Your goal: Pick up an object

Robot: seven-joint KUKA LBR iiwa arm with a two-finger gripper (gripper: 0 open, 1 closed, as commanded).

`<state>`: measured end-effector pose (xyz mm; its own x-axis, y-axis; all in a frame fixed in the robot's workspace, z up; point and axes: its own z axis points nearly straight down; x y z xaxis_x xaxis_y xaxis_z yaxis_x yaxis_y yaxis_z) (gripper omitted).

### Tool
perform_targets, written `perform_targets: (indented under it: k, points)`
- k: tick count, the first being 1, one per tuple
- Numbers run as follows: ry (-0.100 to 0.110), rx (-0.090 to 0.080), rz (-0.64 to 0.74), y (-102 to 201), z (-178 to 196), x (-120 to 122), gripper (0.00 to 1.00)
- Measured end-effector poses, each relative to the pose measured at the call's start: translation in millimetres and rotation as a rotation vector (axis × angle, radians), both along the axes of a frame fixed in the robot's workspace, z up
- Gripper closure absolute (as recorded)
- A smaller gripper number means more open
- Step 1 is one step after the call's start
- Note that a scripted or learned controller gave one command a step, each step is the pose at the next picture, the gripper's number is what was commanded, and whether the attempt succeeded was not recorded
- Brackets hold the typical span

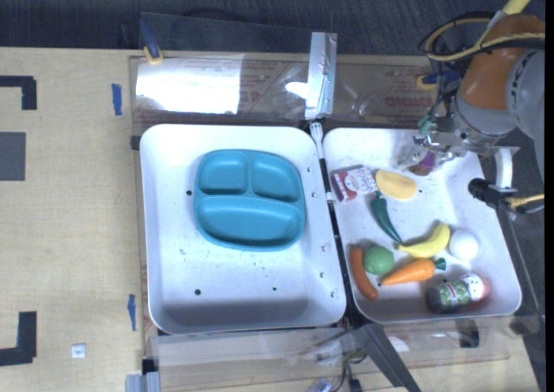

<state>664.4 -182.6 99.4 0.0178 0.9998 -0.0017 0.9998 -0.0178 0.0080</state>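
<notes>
Two-finger gripper (424,157) poised over right white bin's (506,291) far edge | finger state indeterminate | yellow plastic lemon (396,184) nearest, likely target.

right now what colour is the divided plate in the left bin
Light blue; the divided plate shows best in the camera view.

Bright, even overhead light, glare on the clear sheet (186,87), slightly soft focus.
</notes>
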Motion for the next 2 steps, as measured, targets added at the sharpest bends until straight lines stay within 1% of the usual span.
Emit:
perform_targets:
  k: [1,2]
  points:
    - [-0.005,0.001,0.033,66,104,6,1.00]
    - [0.009,0.004,0.084,154,85,3,1.00]
